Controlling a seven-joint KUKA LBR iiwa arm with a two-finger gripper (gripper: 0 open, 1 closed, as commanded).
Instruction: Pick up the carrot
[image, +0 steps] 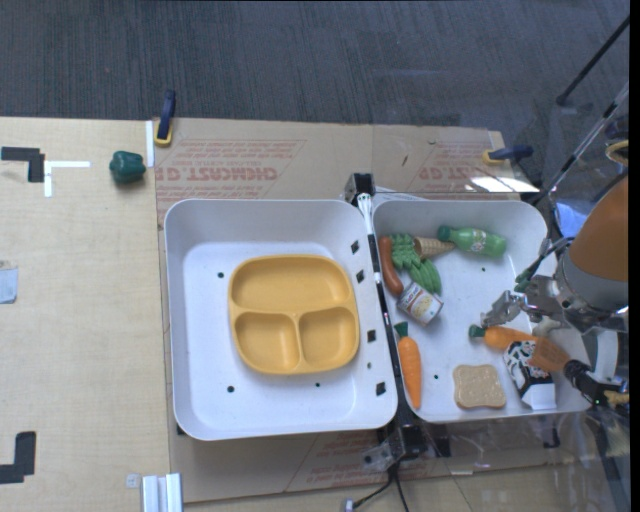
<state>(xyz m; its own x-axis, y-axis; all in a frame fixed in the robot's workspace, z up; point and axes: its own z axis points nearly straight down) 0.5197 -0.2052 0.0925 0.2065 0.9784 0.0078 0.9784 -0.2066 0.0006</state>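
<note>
You are viewing a single arm (603, 245) reaching in from the right over the right bin (455, 290). Positions below are being given from the toast (478, 386), which is lying flat near that bin's front wall.

1. The carrot (409, 371) is lying just left of the toast, apart from it, running lengthwise along the bin's left wall with its narrow end pointing toward the front. Nothing is touching it from above.
2. The claw (508, 308) is hanging up and to the right of the toast, well apart from the carrot. You cannot tell whether it is open or closed; the angle is hiding that. Nothing is visibly being gripped.
3. A smaller orange piece (505, 337) with a green end is lying just beneath the claw, above and right of the toast. Contact cannot be confirmed.
4. A black-and-white carton (524, 366) is sitting just right of the toast.
5. A can (421, 304) is lying up and left of the toast, near the carrot's thick end. Further up, a sausage (388, 266) and a green leafy item (411, 256) are resting together, and a green bottle (476, 240) is lying farthest up.
6. The left bin (200, 300), well left of the toast, is carrying a yellow divided plate (293, 312).
7. Both bins are sitting on cardboard on the bench (70, 330).
</note>
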